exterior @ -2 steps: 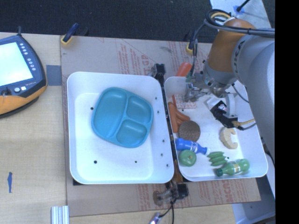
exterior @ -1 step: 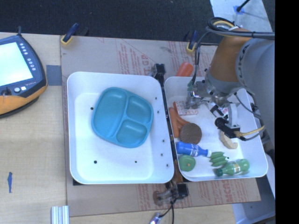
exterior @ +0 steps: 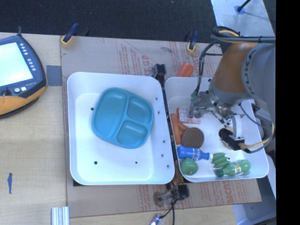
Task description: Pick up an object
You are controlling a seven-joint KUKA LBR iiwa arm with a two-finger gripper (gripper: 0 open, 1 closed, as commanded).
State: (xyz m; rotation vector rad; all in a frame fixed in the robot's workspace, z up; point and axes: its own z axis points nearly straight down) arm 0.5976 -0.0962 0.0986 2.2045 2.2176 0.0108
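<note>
Here the brown round object lies just below the gripper.

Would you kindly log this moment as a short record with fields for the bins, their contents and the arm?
left bin: holds a blue divided plate
right bin: holds a brown round object, orange carrot, blue bottle, green ball, green bottle
arm: reaches over the right bin from the right
hand: low over the bin's upper part, above the brown round object
outside the bins: tablet on the bench at far left
</note>
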